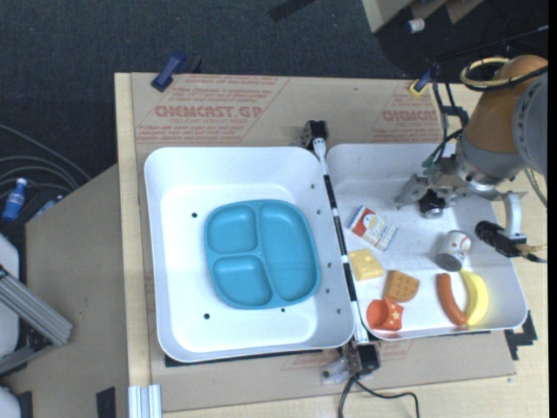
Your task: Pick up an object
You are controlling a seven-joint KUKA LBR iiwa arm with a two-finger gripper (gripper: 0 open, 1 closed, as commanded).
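Two white bins side by side on the worktop [130, 233], which is covered w/ brown cardboard printed in red. Left bin [174, 181] holds a blue divided plate [259, 252] w/ three compartments, lying flat near the bin's middle. Right bin [357, 168] holds the loose items, all in its lower half: a small red-and-white carton [372, 227] lying tilted near the divider; just below it a yellow cheese wedge [366, 264]; a tan waffle-like cracker [401, 285] right beside the cheese; a red strawberry-like piece [385, 315] at the bin's front edge, touching or almost touching the cracker. Further right – a small grey can [452, 249] on its side, a reddish sausage [452, 299] and a yellow banana [475, 296] lying side by side, touching, near the front right corner. The arm comes in from the right, orange band up top, wrist angled down into the upper part of the right bin. Gripper [424, 197] sits low over bare bin floor, apart from the carton and above the can – nothing seen between its fingers. Whether the fingers are spread or pressed together: can't tell, the dark parts blur together at this angle. A blue clamp [169, 71] sits at the cardboard's far left corner; cables trail off the worktop at left
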